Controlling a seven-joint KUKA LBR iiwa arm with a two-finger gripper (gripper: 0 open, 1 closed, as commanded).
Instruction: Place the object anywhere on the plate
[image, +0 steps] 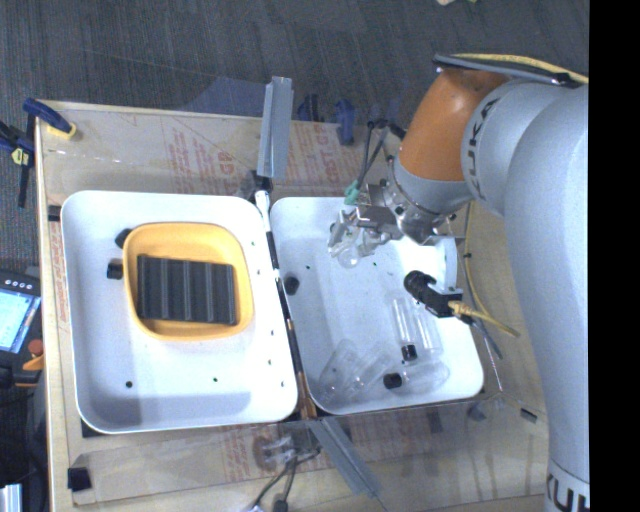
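A yellow plate (190, 277) with a dark ridged centre is seen in the left bin (90, 390). In the right bin (320, 330), beside that plate, the gripper (350, 238) is held over the far end. Whether anything is gripped cannot be told. Clear plastic objects (400, 360) lie at the near end, well apart from the plate.
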